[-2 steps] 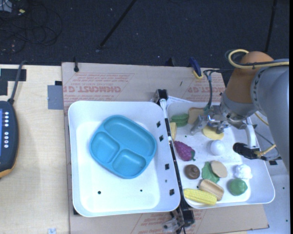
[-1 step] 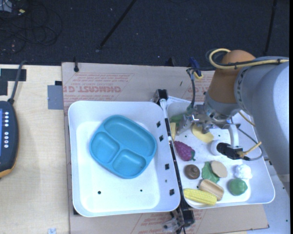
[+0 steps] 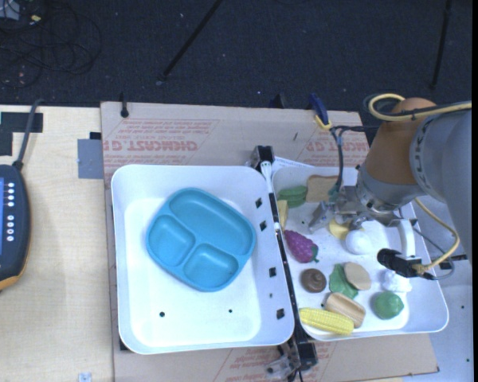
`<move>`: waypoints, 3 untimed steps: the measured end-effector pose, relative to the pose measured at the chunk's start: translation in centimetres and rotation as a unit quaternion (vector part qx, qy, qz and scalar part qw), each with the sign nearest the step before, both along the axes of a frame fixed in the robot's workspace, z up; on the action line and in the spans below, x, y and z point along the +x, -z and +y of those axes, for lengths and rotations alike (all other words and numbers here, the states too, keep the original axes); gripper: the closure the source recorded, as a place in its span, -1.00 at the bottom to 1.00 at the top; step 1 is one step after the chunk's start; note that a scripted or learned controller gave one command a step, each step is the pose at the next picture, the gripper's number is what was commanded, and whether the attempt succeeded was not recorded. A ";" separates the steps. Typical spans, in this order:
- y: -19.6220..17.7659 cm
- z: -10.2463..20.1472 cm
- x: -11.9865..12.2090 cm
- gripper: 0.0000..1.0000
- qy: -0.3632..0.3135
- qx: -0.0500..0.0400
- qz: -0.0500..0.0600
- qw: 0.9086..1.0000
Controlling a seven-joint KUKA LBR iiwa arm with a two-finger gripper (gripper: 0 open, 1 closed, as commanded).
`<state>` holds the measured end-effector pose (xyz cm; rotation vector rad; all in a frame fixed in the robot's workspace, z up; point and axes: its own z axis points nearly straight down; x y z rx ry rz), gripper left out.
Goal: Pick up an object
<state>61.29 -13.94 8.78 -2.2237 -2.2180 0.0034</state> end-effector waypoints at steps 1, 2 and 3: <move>-1.0 0.0 0.2 1.00 0.000 0.000 0.000 1.000; -1.0 0.0 0.2 -1.00 0.001 0.000 0.000 1.000; 0.0 3.7 3.3 -1.00 -0.003 0.000 -0.001 1.000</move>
